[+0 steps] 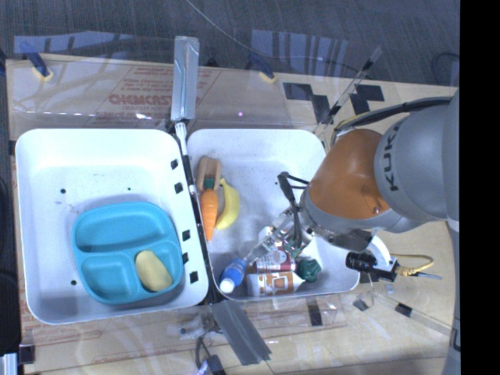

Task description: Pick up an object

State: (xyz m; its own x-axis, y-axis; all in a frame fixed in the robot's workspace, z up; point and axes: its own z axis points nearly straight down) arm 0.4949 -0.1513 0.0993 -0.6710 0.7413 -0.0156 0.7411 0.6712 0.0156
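A: The arm (391,178) reaches in from the right of the frame, over the right bin (258,143), and the gripper (283,241) is down among the clutter in the lower middle.

B: Is it open or shut?

A: I cannot tell; the metal parts blur into the things beneath.

B: What's nearest?

A: A can (272,281) lying on its side just below the gripper, long axis running left to right across the frame. A bottle (234,275) with a blue body and white cap lies just left of it, and a dark green thing (308,269) sits at the can's right end.

B: Anything else?

A: A carrot (209,209) and a banana (227,206) lie further left, long axes up and down. The left bin (47,155) has a blue tray (117,229) holding a yellow lump (154,270), well apart.

B: So the can's my guess.
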